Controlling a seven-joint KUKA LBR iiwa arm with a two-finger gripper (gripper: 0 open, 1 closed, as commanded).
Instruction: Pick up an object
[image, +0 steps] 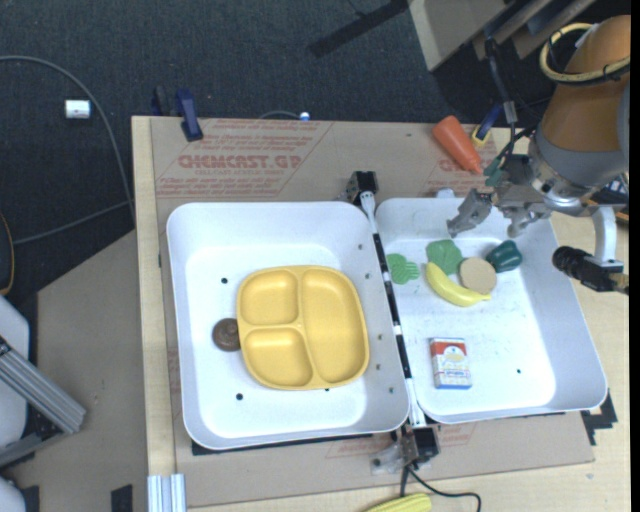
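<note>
My gripper (497, 221) hangs over the far end of the right bin (560, 345), its two fingers (467, 216) spread open with nothing between them. Just in front of it lies a cluster: a yellow banana (450, 288), a tan round piece (479, 275), a light green piece (443, 253) and a dark green piece (505, 256). A small green leafy piece (402, 268) sits by the bin's left wall. A red and white box (451, 362) lies nearer the front.
The left bin (195, 250) holds a yellow divided plate (302, 326) with a brown disc (226, 334) beside it. An orange carrot-like object (457, 145) lies on the bench behind the right bin. A black clamp (362, 186) sits between the bins.
</note>
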